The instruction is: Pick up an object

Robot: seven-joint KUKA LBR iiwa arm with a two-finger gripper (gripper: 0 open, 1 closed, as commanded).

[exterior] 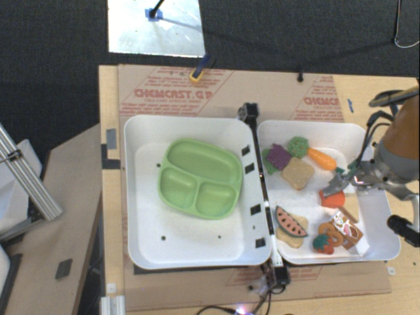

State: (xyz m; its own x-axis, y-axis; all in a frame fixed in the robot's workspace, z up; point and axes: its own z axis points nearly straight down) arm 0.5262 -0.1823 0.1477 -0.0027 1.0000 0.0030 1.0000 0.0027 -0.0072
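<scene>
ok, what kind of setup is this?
Likely a robot grasping test bench, not a kitchen: two white bins on a board, toy food in the right one, the gripper reaching in.

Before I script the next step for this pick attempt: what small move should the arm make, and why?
Probably a short descent straight down, I'd judge: the tool sits right over the red piece in the right bin, with the carrot and bread slice a little apart.

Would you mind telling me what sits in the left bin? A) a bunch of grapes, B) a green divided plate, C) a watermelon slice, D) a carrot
B: the green divided plate lies alone in the left bin, while the watermelon slice, carrot and grapes are in the right bin.
</scene>
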